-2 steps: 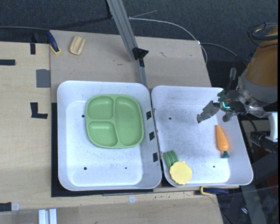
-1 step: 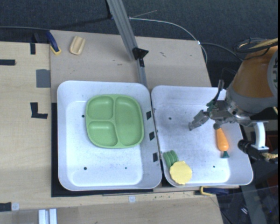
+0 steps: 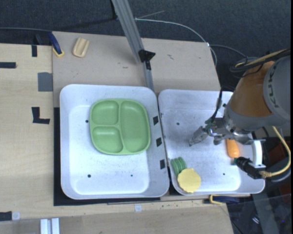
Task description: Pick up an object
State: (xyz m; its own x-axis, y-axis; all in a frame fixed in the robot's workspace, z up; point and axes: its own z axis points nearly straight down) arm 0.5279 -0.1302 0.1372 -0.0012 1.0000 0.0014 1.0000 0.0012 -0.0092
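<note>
Lowest in frame, our yellow round plastic disc (image 3: 189, 180) and green ridged piece (image 3: 178, 165) lie in the right white bin (image 3: 185, 106) — the two-finger gripper (image 3: 198, 137), seemingly parted and empty, hovers above-right; descending there risks closing on nothing.

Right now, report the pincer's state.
Pincer: cannot be told; hovering over the right bin, nothing seen between its tips.

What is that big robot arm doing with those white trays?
The grey and orange robot arm is reaching into the right white bin, trying to pick something up. Its gripper hangs over a bare patch of the bin. A small orange object lies just beside it, and a yellow round toy with a green ridged piece sits at the front edge. A green divided plate rests in the left white bin.
</note>
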